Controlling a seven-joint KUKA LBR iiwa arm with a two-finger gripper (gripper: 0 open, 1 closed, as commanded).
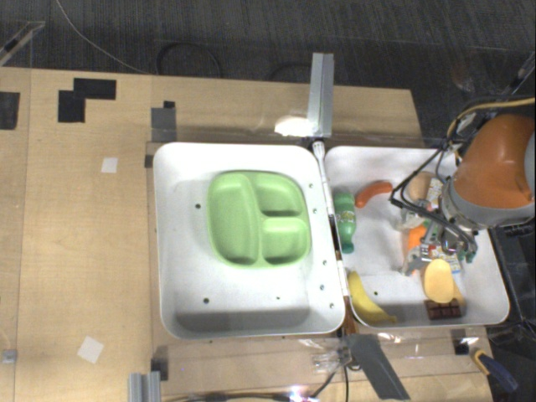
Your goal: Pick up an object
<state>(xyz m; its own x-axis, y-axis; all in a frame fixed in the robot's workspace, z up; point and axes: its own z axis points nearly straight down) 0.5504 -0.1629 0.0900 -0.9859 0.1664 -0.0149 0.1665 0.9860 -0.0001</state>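
You could see that the pick was not yet finished at this moment. The arm [494,170] reached in from the right over the right bin [381,162], and its gripper [435,245] was down low among the objects there. Whether the claw was wide, narrow or closed on something, I could not tell, because wires and small parts covered it.

The things you could choose from all lay in the right bin. A yellow-orange rounded object [440,280] was just beside the gripper, on its near side, and looked to rest on the bin floor. A small orange piece [414,239] was just left of the gripper. A dark brown block [443,311] lay at the near edge. A banana [367,301] was in the near left corner, a green bottle [344,220] stood along the left wall, and a red-orange sausage shape [373,193] was farther back.

The left bin [180,249] carried a green divided tray [256,217].

In my judgement the approach was done, but the grasp and the lift were left. Nothing was visibly raised from the bin.
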